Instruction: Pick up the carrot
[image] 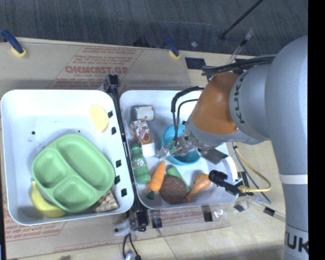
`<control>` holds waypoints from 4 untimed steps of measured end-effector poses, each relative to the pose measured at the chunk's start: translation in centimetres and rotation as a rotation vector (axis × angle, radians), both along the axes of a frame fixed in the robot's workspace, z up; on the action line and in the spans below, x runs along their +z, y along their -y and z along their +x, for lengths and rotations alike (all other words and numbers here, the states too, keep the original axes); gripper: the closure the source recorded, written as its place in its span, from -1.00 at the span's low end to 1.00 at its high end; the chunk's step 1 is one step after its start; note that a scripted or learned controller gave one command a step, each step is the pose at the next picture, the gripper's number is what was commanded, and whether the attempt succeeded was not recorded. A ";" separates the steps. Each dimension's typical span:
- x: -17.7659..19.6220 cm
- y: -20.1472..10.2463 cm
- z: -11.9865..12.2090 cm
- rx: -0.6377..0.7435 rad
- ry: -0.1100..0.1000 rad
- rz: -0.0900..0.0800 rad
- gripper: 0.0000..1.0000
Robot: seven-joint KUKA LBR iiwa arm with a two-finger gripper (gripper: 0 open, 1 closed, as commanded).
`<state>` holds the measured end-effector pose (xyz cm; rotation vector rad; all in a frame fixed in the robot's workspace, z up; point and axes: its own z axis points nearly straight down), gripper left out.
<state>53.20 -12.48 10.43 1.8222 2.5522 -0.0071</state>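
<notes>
Pincer (173,145) seemingly just above carrot (157,177), not touching

You have little room around the slim orange carrot (157,177) in the right white bin (151,97): a green plastic bottle (139,166) lies just beside its left, a brown rounded lump (173,190) touches its right, and the grey arm's orange-banded wrist (216,110) hangs over the blue bowl (180,145) above it.
</notes>
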 end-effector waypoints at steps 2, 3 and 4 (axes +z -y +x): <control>8.6 -13.7 -5.6 -0.436 -0.007 0.006 1.00; 11.9 -8.7 -5.3 0.129 -0.008 0.004 1.00; 8.5 -8.8 -5.7 -0.142 -0.016 0.008 1.00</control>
